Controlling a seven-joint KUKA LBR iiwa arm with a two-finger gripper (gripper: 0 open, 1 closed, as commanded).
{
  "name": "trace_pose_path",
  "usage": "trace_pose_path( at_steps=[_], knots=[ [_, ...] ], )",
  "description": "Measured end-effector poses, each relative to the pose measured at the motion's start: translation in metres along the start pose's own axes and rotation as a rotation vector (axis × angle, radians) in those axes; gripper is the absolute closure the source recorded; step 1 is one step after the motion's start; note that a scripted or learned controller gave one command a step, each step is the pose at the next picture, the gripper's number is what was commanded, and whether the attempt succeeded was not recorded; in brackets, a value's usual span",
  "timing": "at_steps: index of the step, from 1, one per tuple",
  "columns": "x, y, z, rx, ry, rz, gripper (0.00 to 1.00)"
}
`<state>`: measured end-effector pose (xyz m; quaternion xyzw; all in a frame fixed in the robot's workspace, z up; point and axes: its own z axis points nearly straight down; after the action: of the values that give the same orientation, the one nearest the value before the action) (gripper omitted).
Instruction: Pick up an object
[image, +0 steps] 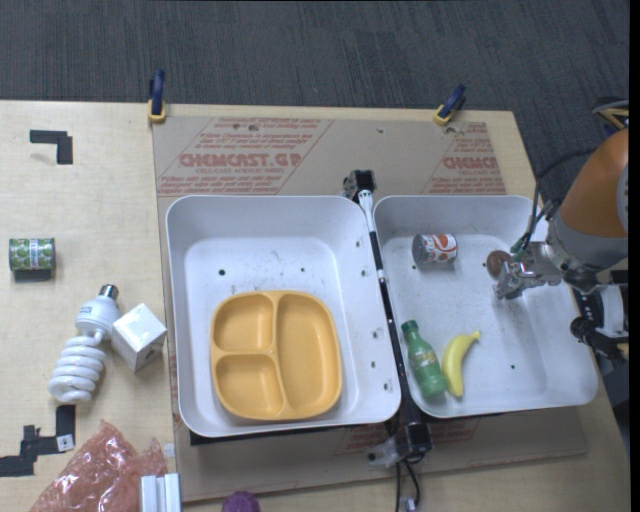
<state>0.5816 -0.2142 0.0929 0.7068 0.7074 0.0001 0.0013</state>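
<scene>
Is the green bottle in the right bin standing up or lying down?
Lying down: the green bottle shows its full length on the bin floor, beside the banana.

Left bin: one yellow divided plate, lying flat. Right bin: small can on its side near the far wall; green bottle and banana side by side near the front-left corner. Gripper over the right bin's far right part, apart from all three items.
</scene>
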Motion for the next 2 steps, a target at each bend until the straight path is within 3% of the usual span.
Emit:
trace_pose_path(
  at_steps=[1,2],
  knots=[
    [0.066,-0.024,0.0,0.003,0.002,0.0,0.0],
    [0.104,-0.088,0.0,0.002,0.002,0.003,0.0]
  ],
)
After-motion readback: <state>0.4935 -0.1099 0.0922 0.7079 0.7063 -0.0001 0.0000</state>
